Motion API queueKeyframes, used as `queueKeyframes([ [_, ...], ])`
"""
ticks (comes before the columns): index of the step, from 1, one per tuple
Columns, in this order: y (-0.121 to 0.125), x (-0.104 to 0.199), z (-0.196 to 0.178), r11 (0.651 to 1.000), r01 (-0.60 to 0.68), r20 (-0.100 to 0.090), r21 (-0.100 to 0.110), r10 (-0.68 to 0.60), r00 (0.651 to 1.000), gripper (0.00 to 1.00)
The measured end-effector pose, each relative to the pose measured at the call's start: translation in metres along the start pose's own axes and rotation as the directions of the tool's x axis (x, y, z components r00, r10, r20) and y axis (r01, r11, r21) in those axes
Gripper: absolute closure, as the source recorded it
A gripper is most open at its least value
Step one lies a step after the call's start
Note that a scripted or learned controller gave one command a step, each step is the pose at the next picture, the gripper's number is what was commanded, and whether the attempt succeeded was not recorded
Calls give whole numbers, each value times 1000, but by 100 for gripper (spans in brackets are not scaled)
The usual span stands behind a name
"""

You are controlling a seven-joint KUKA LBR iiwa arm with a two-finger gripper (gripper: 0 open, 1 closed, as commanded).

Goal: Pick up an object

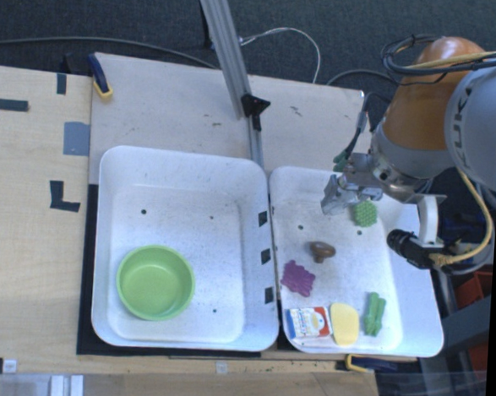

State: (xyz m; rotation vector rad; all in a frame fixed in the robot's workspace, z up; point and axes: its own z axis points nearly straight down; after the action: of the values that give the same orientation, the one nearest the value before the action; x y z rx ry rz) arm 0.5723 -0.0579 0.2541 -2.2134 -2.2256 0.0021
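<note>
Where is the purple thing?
The purple thing lies in the right bin, near its left wall, just below the small brown object and above the red-and-white packet.

Arm [445, 105] runs off the right side, so elbow & base are cut off. Its wrist covers the far right corner of the right bin [408, 331]. The hand [347, 198] is small & blurry, can't make out its tips. Bumpy green thing [365, 214] sits just beside it, partly tucked under; touching or not, can't tell. Print on the red-white packet [308, 322] is too small to read. Counter [24, 245] is cut off at left & bottom.
</note>
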Motion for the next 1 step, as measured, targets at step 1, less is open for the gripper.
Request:
queueKeyframes([
  [1, 21, 49, -1, 1000, 1, 1, -2, -1, 1000, 100],
])
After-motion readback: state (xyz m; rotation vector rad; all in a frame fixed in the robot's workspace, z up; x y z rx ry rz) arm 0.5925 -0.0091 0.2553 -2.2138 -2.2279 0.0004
